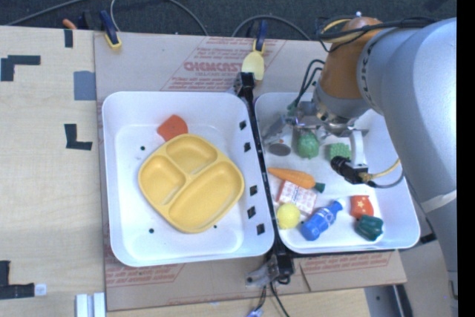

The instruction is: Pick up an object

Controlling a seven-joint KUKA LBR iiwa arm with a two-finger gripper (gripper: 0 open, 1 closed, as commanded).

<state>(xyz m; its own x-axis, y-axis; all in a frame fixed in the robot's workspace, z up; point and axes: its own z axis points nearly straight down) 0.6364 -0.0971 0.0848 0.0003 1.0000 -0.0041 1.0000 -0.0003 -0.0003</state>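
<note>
My gripper (306,128) hangs low over the back part of the right bin (404,197), under the orange band of the arm. Directly beneath it lies a round green object (306,145), touching or nearly touching the gripper; whether it is gripped is hidden. A small green block (340,151) sits just to its right and a grey disc (278,148) to its left. Further forward in the same bin are a carrot (293,177), a pink-white packet (297,195), a yellow lemon (288,216), a blue bottle (320,221), a red item (361,204) and a dark green pepper (369,227).
The left bin (119,159) holds a yellow divided plate (191,180) and an orange piece (172,127) behind it. A black divider with clips (256,174) runs between the bins. The arm's grey body covers the right bin's far right side. Cables lie behind the bins.
</note>
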